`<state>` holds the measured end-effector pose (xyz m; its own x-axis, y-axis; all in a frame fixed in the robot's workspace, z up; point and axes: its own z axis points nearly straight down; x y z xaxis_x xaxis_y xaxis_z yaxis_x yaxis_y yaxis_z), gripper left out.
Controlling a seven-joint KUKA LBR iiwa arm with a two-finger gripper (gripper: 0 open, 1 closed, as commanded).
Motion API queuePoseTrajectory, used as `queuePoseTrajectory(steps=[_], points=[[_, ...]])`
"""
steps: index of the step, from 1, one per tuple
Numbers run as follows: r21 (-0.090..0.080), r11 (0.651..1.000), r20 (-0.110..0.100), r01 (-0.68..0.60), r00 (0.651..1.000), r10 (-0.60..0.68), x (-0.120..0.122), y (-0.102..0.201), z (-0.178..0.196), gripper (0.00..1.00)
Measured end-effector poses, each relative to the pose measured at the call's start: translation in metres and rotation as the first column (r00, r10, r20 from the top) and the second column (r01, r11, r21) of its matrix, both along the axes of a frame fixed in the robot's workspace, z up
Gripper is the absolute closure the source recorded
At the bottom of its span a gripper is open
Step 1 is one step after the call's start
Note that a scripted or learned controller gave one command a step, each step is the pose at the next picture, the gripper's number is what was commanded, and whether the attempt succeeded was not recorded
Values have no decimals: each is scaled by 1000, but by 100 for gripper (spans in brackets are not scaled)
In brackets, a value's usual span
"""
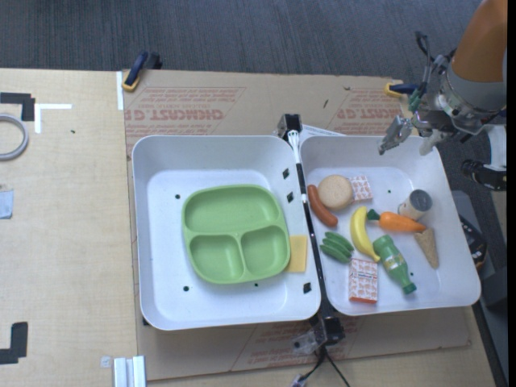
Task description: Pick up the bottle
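A green bottle [394, 264] lies on its side in the right bin [451, 290], near the front, its cap pointing toward the lower right. It rests between a yellow banana [361, 232] and an ice cream cone [427, 246]. My gripper [409, 135] hangs over the bin's back rim, well behind the bottle and apart from it. Its two fingers [392, 138] stand spread, with nothing between them.
The right bin also holds a hot dog [321, 206], a bun [334, 191], a carrot [401, 222], a grey can [417, 203], green peas [337, 247] and two small red-and-white packets [364, 281]. The left bin [153, 240] holds a green divided plate [236, 234] and a cheese slice [298, 254].
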<state>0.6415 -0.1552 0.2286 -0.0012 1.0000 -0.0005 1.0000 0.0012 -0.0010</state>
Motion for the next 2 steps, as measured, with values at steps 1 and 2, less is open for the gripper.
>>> queuePoseTrajectory(steps=[1, 2], points=[[-1, 1000, 0, -3, 1000, 3, 0, 0, 10, 100], [-2, 934, 3, -358, 934, 358, -34, -36, 66, 100]])
